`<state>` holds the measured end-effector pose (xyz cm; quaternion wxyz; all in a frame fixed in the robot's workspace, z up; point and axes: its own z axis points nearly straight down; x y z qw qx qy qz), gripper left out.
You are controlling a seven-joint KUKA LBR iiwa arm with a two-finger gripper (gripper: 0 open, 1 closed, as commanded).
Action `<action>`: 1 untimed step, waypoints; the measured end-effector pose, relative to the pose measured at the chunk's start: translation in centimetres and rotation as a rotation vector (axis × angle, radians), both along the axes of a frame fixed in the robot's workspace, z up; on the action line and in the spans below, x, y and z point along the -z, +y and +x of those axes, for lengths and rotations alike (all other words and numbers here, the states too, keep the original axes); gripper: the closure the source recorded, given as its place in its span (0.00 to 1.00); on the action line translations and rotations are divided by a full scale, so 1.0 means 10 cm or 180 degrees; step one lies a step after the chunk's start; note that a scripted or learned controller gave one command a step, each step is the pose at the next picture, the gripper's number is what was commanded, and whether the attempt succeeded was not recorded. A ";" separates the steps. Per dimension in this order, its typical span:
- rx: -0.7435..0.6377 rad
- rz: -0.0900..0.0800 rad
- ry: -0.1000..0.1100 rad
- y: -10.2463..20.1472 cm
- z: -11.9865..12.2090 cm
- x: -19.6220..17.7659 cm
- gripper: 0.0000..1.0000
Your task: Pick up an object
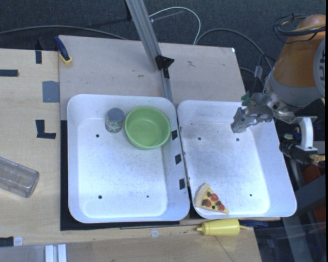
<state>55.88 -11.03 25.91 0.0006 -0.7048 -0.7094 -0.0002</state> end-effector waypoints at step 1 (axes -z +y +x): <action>-0.0003 0.0000 0.0001 0.58 0.15 -0.01 1.00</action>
